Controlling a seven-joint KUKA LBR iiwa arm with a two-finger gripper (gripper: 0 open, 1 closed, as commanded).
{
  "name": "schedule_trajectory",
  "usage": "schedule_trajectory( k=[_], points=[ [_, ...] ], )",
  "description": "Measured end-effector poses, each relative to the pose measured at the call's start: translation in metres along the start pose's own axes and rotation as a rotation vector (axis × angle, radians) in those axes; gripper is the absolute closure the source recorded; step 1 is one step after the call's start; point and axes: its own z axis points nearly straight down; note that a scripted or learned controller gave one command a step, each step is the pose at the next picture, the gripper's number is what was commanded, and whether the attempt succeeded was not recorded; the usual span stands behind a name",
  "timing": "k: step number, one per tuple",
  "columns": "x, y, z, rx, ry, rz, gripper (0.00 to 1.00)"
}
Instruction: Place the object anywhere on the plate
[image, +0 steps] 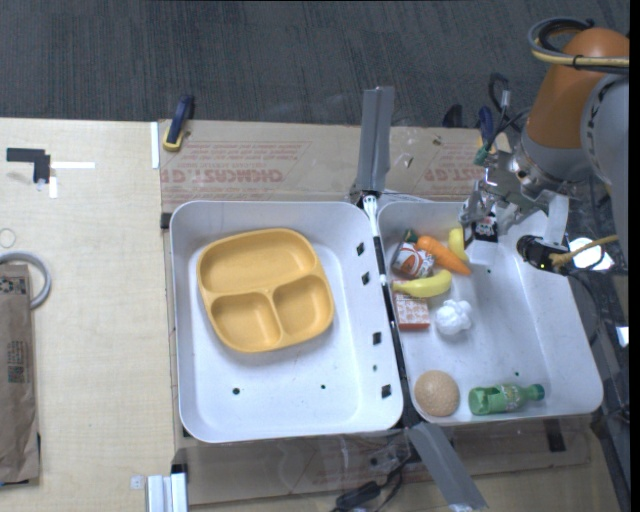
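My jaws (480, 222) hang over the far end of the right bin (560, 400), near its back wall, and I cannot tell from this slanted view whether they are spread or pressed together; nothing shows between them. Just to the left of them, and a little nearer the camera, lies a carrot (443, 254), with a small yellow piece (457, 241) touching its far end. Beyond the carrot, toward the divider, sits a red and white round thing (411, 262), and under it a banana (423, 285) stretches sideways. A flat red packet (411, 312) and a crumpled white lump (454, 317) lie just below the banana. Far down the bin from my jaws rest a tan ball (436, 393) and a green bottle (506, 398) lying on its side. Well to the left of my jaws, across the divider, the left bin (290, 405) bears the yellow three-part plate (265, 288), all its compartments bare
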Motion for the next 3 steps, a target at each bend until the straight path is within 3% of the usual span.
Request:
schedule_trajectory(
  k=[1,2,3],
  points=[
    [0.006,0.002,0.039,-0.002,0.007,0.175,1.0],
    [0.059,-0.031,-0.015,-0.001,0.001,0.083,1.0],
    [0.101,-0.09,-0.039,0.001,0.0,0.041,1.0]
  ],
)
